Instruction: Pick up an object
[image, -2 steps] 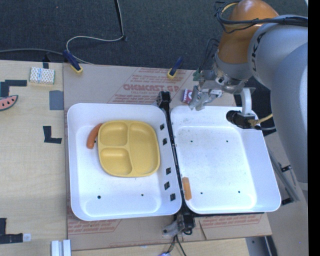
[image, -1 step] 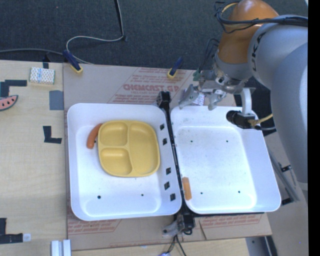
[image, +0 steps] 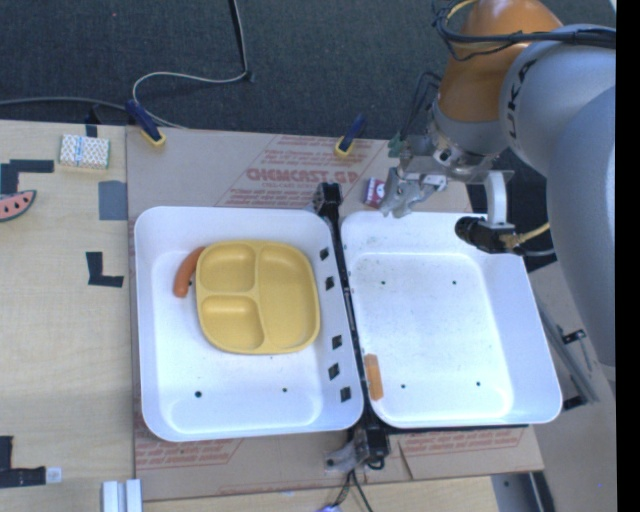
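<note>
A yellow divided plate lies in the left bin. An orange sausage-shaped piece rests against the plate's left edge. A second small orange piece lies at the left wall of the right bin, near its front. My gripper hangs over the back left edge of the right bin, well away from all these things. Nothing shows between its fingers.
A black clamp strip runs between the two bins. A small red and white item lies on the cardboard just behind the right bin, beside the gripper. Blue clips and cables sit at the back edge.
</note>
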